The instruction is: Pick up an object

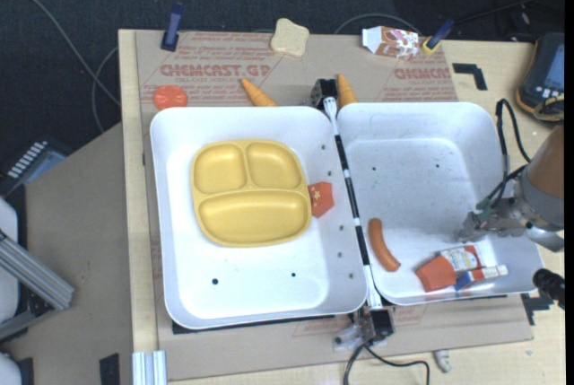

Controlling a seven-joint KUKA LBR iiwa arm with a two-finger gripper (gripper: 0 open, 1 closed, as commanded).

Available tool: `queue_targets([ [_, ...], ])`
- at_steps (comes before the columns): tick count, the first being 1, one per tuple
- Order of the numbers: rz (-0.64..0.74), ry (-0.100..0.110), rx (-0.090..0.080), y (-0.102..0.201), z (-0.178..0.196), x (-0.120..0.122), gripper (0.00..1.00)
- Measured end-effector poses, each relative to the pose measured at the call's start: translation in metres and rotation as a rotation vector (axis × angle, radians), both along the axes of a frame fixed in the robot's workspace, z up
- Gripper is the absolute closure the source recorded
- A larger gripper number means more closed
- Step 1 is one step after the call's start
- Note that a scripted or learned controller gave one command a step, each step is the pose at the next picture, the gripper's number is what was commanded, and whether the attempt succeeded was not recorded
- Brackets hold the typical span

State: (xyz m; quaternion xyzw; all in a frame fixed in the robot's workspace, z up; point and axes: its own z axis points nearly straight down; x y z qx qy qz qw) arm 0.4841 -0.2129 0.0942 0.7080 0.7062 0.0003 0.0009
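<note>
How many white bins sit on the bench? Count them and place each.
2. The left bin holds a yellow divided tray and a small red piece. The right bin holds an orange sausage and a red-and-white tube.

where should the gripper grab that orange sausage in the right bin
Grip the orange sausage across its narrow middle, coming straight down from above. It lies flat on the floor of the right bin, running diagonally, so the fingers should close across its width, square to that long axis. It lies apart from the red-and-white tube, though the bin's left wall is close, which probably limits finger room there.
</note>
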Motion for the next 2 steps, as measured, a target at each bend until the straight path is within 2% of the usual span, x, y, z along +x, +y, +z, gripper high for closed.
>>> queue_targets([
  [1,0.0,0.0,0.0,0.0,0.0,0.0,0.0],
  [2,0.005,-0.002,0.0,0.037,0.111,0.051,0.0],
])
